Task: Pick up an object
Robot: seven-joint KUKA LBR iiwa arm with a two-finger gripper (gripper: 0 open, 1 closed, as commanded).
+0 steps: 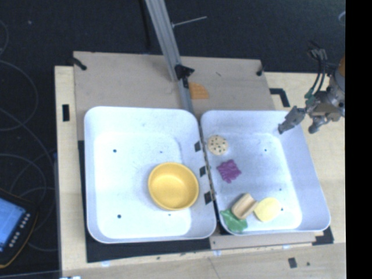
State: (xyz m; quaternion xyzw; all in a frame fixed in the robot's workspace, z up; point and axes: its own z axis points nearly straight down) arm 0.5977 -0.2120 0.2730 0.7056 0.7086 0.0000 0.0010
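The two-finger gripper (pixel 302 124) hovers over the right white bin's (pixel 308 173) upper right corner, jaws spread and empty: the approach step. Next it must travel down-left to a target, such as the purple crumpled piece (pixel 228 170) mid-bin or the round speckled cookie (pixel 217 145). No legible writing.

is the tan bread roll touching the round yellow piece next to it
Cannot tell. In the camera view the tan bread roll and the round yellow piece sit edge to edge, with no plain gap or contact.
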